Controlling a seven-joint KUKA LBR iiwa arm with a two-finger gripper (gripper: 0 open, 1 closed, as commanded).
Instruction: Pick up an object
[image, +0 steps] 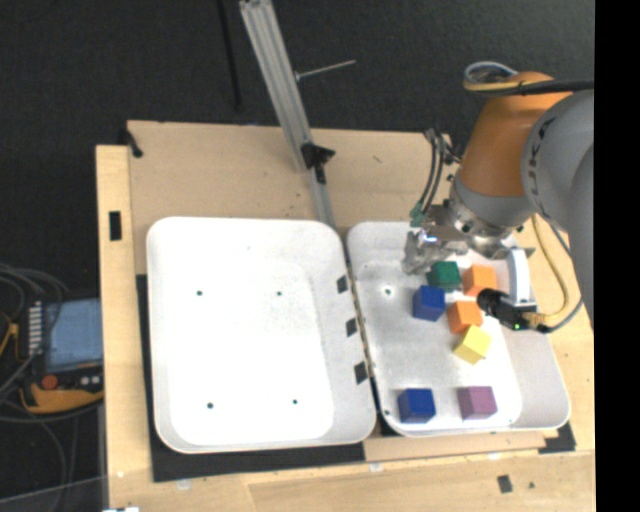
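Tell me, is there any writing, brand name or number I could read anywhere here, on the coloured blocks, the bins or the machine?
No text can be read anywhere.
The blocks, such as the green block and the yellow block, show plain faces.
The right bin and the arm show no readable marking.
The blue device left of the bench is too blurred to read.

Green block (446, 273) and orange block (482, 276) partly hidden under wrist near right bin's (390, 400) far edge; jaws' state unreadable.

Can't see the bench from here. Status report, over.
Gripper low in right bin, beside green block; grip unclear. Blue block, orange block, yellow block crowd close.
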